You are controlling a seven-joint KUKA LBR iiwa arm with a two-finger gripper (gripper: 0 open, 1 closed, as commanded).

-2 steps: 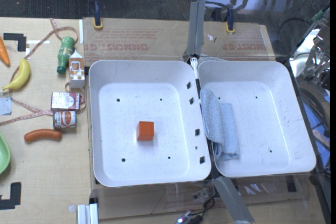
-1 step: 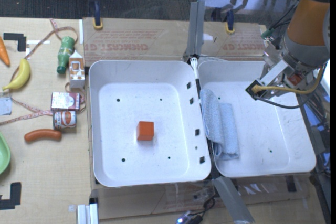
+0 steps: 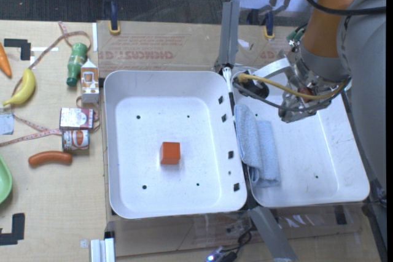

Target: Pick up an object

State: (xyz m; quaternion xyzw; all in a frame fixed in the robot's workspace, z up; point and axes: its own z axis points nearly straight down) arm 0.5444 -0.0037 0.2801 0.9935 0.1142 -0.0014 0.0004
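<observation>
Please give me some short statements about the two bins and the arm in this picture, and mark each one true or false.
1. An orange block lies in the left bin. True.
2. A folded blue cloth lies in the right bin, near its left wall. True.
3. The pincer is above the left bin. False: it is over the right bin, at its upper part.
4. The orange block rests on the blue cloth. False: they are in different bins.
5. A banana lies on the wooden bench, to the left of the bins. True.
</observation>
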